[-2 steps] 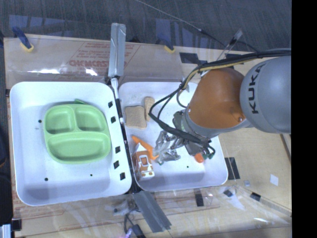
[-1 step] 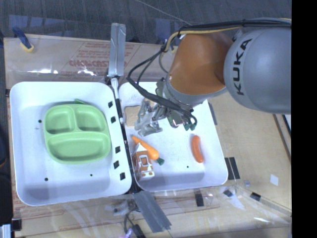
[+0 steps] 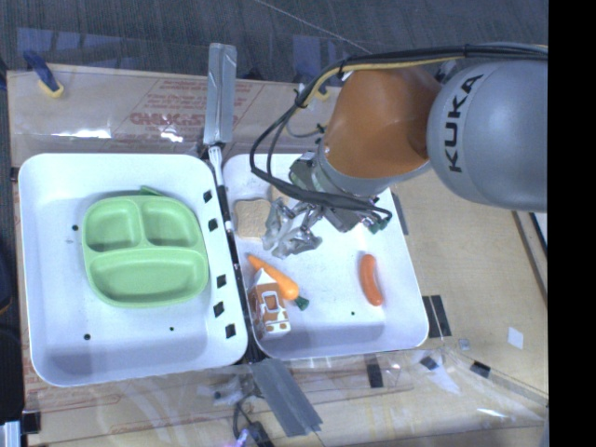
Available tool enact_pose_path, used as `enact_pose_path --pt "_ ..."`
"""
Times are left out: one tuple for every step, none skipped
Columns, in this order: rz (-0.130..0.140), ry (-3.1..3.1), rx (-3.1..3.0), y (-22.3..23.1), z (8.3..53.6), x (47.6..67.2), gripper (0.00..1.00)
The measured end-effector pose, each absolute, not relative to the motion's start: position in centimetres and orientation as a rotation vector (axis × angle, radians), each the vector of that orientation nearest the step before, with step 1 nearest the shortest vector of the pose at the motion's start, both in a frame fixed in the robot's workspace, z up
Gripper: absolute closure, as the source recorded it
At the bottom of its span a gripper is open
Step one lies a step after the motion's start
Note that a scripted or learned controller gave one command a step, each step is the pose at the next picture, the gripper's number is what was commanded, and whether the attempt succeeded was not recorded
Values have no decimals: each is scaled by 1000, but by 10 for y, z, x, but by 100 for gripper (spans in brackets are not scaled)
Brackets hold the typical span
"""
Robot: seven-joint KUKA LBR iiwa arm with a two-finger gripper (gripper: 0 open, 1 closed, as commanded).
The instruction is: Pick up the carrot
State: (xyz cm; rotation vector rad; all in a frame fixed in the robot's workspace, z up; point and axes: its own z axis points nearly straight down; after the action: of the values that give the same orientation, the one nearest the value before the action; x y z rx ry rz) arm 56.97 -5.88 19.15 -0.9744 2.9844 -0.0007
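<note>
The carrot (image 3: 276, 279), orange and tapered, lies in the right bin (image 3: 400, 317) near its left wall, its thin end pointing up-left. My gripper (image 3: 293, 234) hangs just above and slightly right of it, fingers pointing down into the bin, with a small gap between the metal fingertips and nothing between them. The grey arm with its orange band (image 3: 377, 124) covers the bin's back part.
A hot dog (image 3: 371, 278) lies at the right of the right bin. A small orange-and-white carton (image 3: 270, 311) sits right below the carrot. A slice of bread (image 3: 249, 216) lies at the bin's back left. The left bin (image 3: 56, 343) holds a green divided plate (image 3: 144, 250).
</note>
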Motion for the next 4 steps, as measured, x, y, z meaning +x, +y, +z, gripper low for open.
enact_pose_path --pt "2 3106 -482 -113 125 596 100" --pt "-3 3137 -20 -180 175 577 100" --pt "-2 3131 -221 -187 206 598 100" --pt "-2 3129 243 -211 197 617 100"
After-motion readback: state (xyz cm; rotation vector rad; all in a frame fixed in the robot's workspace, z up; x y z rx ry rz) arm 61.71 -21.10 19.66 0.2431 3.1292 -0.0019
